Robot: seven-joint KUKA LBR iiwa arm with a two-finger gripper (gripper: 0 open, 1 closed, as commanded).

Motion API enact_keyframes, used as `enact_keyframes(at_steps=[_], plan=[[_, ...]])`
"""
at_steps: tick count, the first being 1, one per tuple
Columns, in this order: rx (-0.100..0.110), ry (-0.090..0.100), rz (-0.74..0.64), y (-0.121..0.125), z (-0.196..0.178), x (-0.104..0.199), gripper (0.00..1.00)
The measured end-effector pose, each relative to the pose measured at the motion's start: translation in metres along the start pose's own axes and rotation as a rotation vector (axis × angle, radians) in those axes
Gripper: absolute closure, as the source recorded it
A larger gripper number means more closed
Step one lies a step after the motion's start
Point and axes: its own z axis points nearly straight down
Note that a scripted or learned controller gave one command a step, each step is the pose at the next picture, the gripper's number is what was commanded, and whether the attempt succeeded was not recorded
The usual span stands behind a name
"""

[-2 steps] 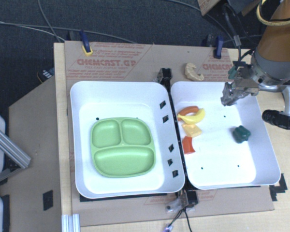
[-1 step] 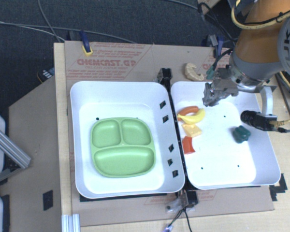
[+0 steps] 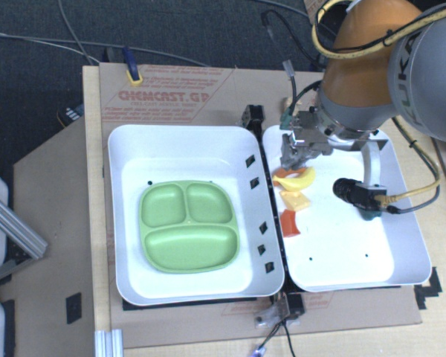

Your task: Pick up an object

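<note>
Arm [image 3: 386, 50] bent low over right bin [image 3: 357, 259] — fingers [image 3: 291, 153] above yellow piece [image 3: 296, 175]

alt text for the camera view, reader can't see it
A grey and orange robot arm lowers its pincer over small yellow and red food pieces at the right bin's left edge. The left bin holds a green divided plate.

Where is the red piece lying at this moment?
The red piece lies in the right bin, close to its left wall, just below the orange piece and the yellow piece.
</note>
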Motion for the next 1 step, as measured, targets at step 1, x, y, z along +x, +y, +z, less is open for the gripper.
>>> enact_keyframes(at_steps=[1], plan=[[0.0, 0.0, 0.0, -0.0062, 0.0054, 0.051, 1.0]])
